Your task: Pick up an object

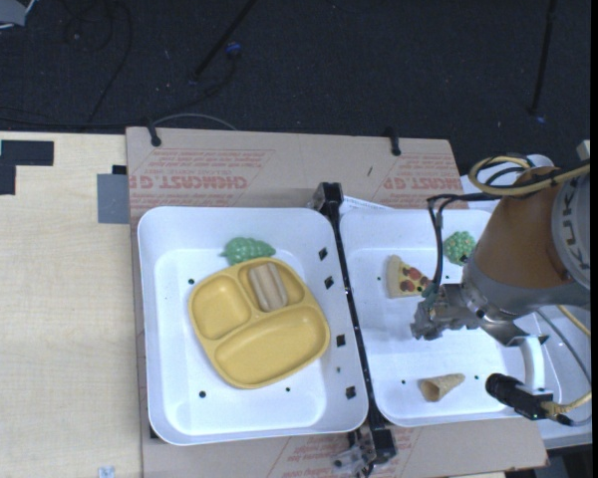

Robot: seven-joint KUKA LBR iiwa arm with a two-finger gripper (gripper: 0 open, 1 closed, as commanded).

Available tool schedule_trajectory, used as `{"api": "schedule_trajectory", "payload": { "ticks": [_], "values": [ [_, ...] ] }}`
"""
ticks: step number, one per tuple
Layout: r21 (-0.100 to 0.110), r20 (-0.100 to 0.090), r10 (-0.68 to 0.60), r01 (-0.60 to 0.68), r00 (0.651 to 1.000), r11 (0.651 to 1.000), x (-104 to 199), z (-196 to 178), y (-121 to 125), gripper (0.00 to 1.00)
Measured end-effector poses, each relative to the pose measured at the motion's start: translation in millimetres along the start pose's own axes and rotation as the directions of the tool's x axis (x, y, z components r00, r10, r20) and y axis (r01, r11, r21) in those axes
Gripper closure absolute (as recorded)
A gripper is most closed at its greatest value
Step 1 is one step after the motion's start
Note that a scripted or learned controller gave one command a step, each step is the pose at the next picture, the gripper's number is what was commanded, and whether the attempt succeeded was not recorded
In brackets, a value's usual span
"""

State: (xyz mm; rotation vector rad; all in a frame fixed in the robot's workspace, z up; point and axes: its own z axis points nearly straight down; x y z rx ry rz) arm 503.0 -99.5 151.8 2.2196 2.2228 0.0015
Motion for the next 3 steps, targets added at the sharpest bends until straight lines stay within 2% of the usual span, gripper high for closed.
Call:
{"api": "schedule_trajectory", "payload": {
  "ticks": [1, 2, 3],
  "values": [
    [-0.002, 0.000, 0.000, 0.000, 1.000, 1.000, 3, -62, -3, 1.00],
    [0.002, 0.000, 0.001, -0.001, 1.000, 1.000, 2, -76, -3, 1.00],
    [0.006, -0.002, -0.002, 0.002, 1.000, 1.000, 48, -70, -9, 1.00]
  ]
}}
